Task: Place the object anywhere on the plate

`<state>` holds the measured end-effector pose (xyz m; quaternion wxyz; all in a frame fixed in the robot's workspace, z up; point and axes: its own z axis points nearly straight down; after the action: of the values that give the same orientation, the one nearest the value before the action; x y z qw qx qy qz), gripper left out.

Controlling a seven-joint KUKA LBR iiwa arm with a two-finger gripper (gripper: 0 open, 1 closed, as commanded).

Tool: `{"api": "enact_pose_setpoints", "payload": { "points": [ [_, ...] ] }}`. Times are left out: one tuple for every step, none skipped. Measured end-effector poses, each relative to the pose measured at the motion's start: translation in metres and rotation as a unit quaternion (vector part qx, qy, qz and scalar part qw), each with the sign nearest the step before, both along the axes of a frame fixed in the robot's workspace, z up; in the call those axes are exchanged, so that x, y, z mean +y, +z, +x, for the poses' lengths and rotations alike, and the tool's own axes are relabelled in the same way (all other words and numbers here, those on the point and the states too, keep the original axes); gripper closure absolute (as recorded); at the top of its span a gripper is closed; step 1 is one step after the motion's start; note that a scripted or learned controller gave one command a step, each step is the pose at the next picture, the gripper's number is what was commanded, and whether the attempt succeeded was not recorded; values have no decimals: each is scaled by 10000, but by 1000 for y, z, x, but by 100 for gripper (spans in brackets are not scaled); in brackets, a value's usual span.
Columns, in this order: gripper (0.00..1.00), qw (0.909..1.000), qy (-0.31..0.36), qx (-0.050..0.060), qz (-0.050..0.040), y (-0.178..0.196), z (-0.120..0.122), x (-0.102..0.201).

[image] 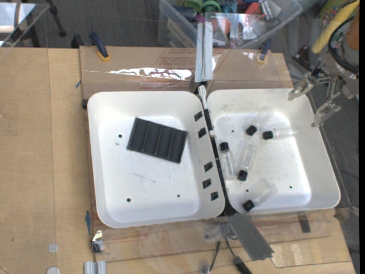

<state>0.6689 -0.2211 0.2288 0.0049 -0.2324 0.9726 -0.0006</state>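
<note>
wooden bench (34, 153) under two white bins (114, 198); dark ribbed plate (157, 140) left; clear vials (245, 156) right; clutter tub (228, 7) behind

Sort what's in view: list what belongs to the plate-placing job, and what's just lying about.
Belongs to the job:
- dark ribbed plate in the left bin
- clear vials with black caps in the right bin

Just lying about:
- clear tub of colourful items behind the bins
- blue clamp on the cardboard

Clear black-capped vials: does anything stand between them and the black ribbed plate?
Only the two white bins' adjoining raised rims, studded with small black clips, separate the clear black-capped vials from the black ribbed plate.
</note>
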Motion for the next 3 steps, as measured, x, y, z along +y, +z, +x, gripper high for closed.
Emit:
{"api": "enact_pose_setpoints", "payload": {
  "points": [
    [0, 9954, 955, 25, 3, -10, -1, 0],
    [0, 9793, 2023, 2, -11, -5, 0, 0],
    [0, 9532, 3023, -5, -21, 13, -3, 0]
  ]
}}
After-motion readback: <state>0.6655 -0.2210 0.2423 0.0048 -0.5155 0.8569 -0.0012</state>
